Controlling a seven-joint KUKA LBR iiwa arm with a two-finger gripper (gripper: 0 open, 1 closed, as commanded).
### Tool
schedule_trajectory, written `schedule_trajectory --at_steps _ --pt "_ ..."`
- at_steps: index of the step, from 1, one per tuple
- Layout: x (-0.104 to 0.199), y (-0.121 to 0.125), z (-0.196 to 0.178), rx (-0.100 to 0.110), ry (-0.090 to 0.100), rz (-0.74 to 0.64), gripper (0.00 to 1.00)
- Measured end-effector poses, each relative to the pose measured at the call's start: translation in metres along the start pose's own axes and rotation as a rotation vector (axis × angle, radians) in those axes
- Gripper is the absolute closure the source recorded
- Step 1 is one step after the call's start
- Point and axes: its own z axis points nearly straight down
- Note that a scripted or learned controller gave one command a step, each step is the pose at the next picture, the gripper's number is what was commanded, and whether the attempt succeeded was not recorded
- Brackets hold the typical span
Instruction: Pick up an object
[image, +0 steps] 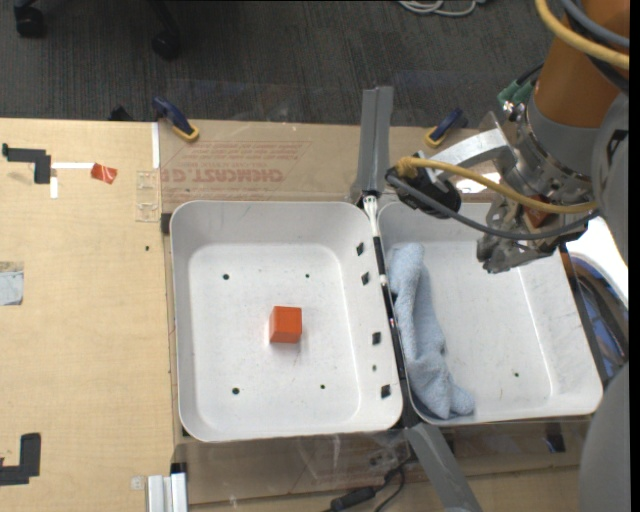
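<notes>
Blue-grey cloth (425, 335): right bin (540, 390), along left wall | orange block (286, 325): left bin (200, 300), centre | gripper (505, 258): over right bin, well apart from block, finger state possibly hidden—cannot tell.

Brown cardboard sheet (235, 165) under the bins, mirrored print on it; blue-and-yellow clamp (175, 117) on its top left corner, second clamp (445, 125) at top right; light wooden board (75, 320) to the left, carrying a small red tag (103, 173), a white strip (72, 165) beside it, black brackets (28, 160) top and bottom; grey metal bar (374, 140) upright between the bins' far ends; dark carpet floor (300, 50) beyond the bench; white cable (435, 6) on the floor at top.
</notes>
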Motion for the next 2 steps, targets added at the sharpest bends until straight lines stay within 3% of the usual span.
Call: schedule_trajectory --at_steps 1,2 --pt "-0.006 0.031 0.000 -0.001 -0.002 -0.001 1.00" --pt "0.052 0.010 0.001 -0.002 -0.002 0.000 1.00"
